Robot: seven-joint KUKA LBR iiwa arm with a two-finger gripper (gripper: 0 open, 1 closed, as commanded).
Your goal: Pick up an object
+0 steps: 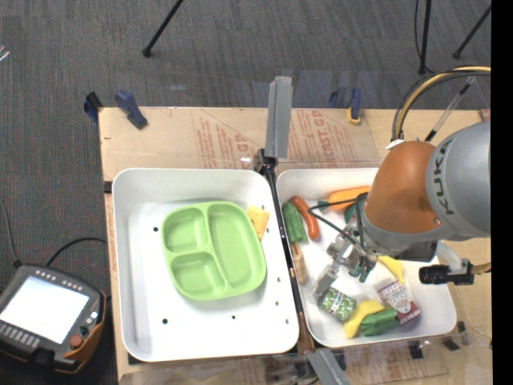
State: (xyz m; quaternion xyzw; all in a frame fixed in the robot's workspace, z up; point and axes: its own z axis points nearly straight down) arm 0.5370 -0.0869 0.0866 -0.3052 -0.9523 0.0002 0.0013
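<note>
While gripper hangs low in right bin, lower right of frame, step looks like approach to grasp; nothing seen between its fingers, open or clenched cannot tell. Nearest frame bottom: yellow-green toy, likely target green packet just below gripper, small, patterned, lying flat. Next move calls for short descent, then closing. Farther up: red sausage, orange carrot. Left bin holds green divided plate.

I am seeing a lime-green plate sitting in a white bin, a red sausage, and a green dotted packet.
</note>
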